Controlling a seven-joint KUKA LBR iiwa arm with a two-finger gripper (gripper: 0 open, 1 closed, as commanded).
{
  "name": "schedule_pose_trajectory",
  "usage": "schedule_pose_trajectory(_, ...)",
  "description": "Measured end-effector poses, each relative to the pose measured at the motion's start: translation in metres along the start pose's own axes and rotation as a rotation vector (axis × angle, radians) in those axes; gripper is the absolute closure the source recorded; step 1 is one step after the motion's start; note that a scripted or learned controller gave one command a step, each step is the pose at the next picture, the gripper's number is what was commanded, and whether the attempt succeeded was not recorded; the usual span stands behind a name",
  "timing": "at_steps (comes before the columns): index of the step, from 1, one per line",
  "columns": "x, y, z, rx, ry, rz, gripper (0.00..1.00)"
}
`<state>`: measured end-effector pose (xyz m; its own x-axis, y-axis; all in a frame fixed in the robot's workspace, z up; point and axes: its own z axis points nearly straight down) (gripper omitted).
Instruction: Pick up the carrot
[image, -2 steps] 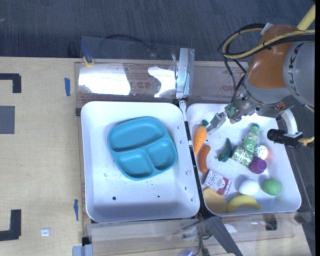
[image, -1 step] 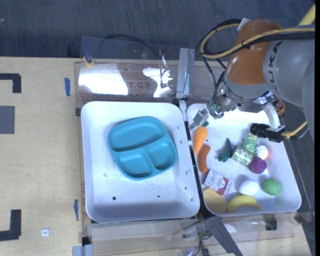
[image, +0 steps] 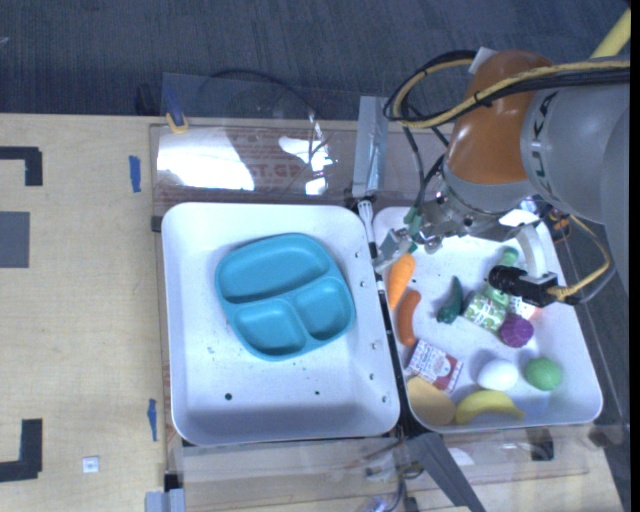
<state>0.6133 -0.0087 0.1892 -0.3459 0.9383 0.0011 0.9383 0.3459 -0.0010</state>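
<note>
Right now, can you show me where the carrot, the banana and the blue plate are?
carrot (image: 401, 278), camera view, on the middle of its orange body.
banana (image: 487, 404), camera view, on the middle of its yellow curve.
blue plate (image: 262, 266), camera view, on the floor of its big compartment.

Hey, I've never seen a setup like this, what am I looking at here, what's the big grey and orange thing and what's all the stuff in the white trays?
One camera looks down at a slant on a bench. The grey machine with an orange band is a robot arm reaching in from the right; its two-finger gripper hangs just above the orange carrot, which lies along the left wall of the right white bin. That bin also has a yellow banana, white egg, green ball, purple ball and small red-and-white carton. The left white bin has a blue divided plate. Nothing is visibly held.
</note>
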Motion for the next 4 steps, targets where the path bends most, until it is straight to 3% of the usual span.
schedule_pose_trajectory(1, -0.071, -0.020, 0.004, -0.003, -0.005, -0.034, 0.00)
schedule_pose_trajectory(2, -0.017, -0.006, 0.004, -0.001, 0.000, -0.141, 0.00)
schedule_pose_trajectory(3, -0.066, -0.020, 0.004, -0.004, -0.005, -0.089, 0.00)
schedule_pose_trajectory(4, -0.017, 0.007, 0.004, -0.006, -0.004, -0.229, 0.00)
